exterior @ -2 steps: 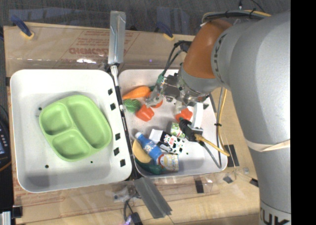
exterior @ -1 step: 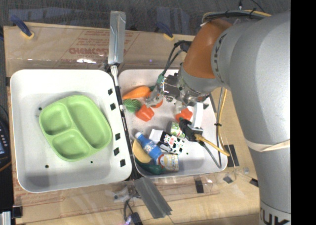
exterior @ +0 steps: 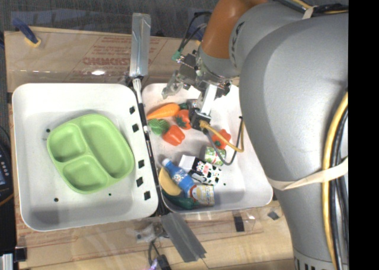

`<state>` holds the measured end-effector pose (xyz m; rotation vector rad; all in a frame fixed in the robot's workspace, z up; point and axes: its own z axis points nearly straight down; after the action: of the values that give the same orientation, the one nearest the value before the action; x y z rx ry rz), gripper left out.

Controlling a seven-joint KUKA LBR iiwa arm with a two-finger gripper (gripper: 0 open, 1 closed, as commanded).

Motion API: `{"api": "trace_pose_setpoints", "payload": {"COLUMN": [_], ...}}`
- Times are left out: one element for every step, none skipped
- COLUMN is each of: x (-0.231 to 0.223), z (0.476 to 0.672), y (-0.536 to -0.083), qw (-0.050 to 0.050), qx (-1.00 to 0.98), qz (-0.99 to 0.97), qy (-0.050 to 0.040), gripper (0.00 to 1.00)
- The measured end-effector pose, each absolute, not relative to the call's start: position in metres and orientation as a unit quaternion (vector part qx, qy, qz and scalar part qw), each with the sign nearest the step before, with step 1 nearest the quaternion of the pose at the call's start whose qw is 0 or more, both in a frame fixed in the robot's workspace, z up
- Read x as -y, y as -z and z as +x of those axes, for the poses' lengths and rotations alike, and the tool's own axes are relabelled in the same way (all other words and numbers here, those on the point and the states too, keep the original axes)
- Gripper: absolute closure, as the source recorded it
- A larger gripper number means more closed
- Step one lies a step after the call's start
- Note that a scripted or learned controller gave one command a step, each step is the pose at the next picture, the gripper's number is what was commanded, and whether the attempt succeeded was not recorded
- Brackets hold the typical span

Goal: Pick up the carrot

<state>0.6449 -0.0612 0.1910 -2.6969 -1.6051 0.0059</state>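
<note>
The carrot [exterior: 163,111] is orange with a green end. It lies near the upper left corner of the right bin [exterior: 254,174], pointing toward the divider. My gripper [exterior: 173,88] hangs just above and behind it, close to the bin's far wall. Nothing is visibly held in it. The grey arm with its orange band reaches in from the right and covers the bin's right side.
Beside the carrot lie a green pepper [exterior: 157,125], an orange-red pepper [exterior: 173,136] and a small red vegetable [exterior: 183,119]. Nearer the front lie a blue bottle [exterior: 176,173], a banana [exterior: 168,183], a cow-print carton [exterior: 208,171] and a can [exterior: 205,195]. The left bin [exterior: 35,109] holds a green divided plate [exterior: 89,152].
</note>
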Motion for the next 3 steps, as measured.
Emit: {"api": "trace_pose_setpoints", "payload": {"x": [0.064,0.121,0.136], "z": [0.613,0.63,0.6], "y": [-0.19,-0.09,-0.197], "qw": [0.003,0.003,0.002], "qx": [0.453,0.389,0.226], "qz": [-0.891,-0.921,-0.974], "qy": [-0.004,-0.005,-0.0018], "gripper": [0.0,0.0,0.0]}}
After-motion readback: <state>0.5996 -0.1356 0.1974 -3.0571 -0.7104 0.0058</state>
